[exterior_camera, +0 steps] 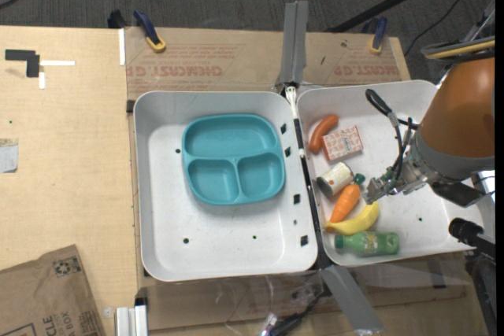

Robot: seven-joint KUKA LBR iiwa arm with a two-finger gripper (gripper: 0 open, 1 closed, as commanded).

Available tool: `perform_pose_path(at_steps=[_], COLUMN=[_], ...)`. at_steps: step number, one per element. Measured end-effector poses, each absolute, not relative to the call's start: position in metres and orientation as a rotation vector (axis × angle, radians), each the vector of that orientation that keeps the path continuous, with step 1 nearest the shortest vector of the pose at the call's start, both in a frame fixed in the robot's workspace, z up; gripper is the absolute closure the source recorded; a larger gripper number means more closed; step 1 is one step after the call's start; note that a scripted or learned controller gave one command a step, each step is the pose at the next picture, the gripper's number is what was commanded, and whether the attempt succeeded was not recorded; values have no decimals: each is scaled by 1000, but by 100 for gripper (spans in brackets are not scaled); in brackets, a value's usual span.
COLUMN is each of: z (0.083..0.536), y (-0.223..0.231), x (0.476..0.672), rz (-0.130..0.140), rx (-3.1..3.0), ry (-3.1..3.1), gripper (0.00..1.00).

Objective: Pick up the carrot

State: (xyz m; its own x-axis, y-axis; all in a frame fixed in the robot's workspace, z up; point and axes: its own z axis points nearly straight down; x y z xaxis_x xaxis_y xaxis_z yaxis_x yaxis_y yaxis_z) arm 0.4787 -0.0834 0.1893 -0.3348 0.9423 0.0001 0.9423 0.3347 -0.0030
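At the left of the frame the wooden table point(63, 193) carries a brown paper bag point(43, 295) in the lower left corner, well away from the work. Centre frame sits the left white bin point(157, 248), holding a teal divided plate point(234, 159) with three compartments; nothing lies in them, so it reads as a likely drop-off spot rather than part of this step.

Right of the middle divider, the right white bin point(417, 94) holds the clutter. Near its upper left lie a red sausage-like piece point(323, 132) and a small printed box point(342, 143). Below them is a small white can point(335, 177), and the carrot point(345, 202) lies tilted just beneath it, its lower end touching a yellow banana point(356, 219). A green bottle point(367, 243) lies on its side along the bin's lower edge.

The end effector point(386, 186) hangs just right of the carrot's upper end, low in the bin, probably lining up for a grasp. How wide it stands I cannot tell, and nothing is visibly held. The crowding neighbours make a clean pinch tricky.
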Motion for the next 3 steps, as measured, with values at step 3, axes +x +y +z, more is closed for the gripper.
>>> perform_pose_path(at_steps=[3], z=[97], y=[-106], x=[544], rz=[-6], rx=[-1169], ry=[-2928], gripper=[0])
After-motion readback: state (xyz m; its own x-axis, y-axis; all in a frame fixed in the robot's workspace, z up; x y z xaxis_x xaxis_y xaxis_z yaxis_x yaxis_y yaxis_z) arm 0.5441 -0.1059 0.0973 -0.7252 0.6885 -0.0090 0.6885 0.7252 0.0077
